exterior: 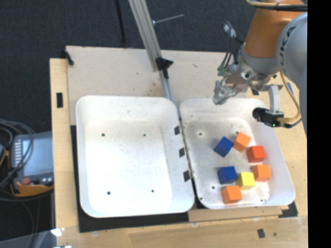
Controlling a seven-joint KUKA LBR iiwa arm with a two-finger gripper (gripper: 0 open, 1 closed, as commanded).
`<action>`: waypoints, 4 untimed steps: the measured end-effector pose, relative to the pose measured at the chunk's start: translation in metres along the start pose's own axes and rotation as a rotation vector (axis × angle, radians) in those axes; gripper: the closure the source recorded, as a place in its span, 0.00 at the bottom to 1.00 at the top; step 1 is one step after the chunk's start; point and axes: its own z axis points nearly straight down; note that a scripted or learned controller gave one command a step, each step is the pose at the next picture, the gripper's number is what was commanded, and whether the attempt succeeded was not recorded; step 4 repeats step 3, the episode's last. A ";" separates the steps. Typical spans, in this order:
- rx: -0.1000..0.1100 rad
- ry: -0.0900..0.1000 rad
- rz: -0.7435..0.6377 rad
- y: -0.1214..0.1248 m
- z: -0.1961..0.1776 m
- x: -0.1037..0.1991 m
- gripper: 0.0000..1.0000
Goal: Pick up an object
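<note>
Several small cubes lie in the right bin [207, 110]. A blue cube [223, 146] and an orange cube [241, 141] touch near the middle. A red-orange cube [256, 153] and another orange cube [261, 172] sit to their right. Lower down are a second blue cube [227, 174], a yellow cube [246, 180] and an orange cube [231, 194]. My gripper [221, 97] hangs over the bin's far rim, above and apart from the cubes, with nothing visible between its fingers.
The left bin [129, 154] lies beside the right one. A slanted aluminium rail [147, 32] rises behind the bins. A black part with a green light [268, 117] hangs off the arm over the right bin's far right. Cables and a pendant [31, 161] lie at the left.
</note>
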 end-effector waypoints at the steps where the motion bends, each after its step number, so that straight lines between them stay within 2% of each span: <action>1: 0.001 0.001 0.000 -0.007 -0.008 0.050 1.00; 3: 0.003 0.000 0.000 -0.054 0.001 0.155 1.00; 4: 0.003 0.000 0.000 -0.054 0.001 0.155 1.00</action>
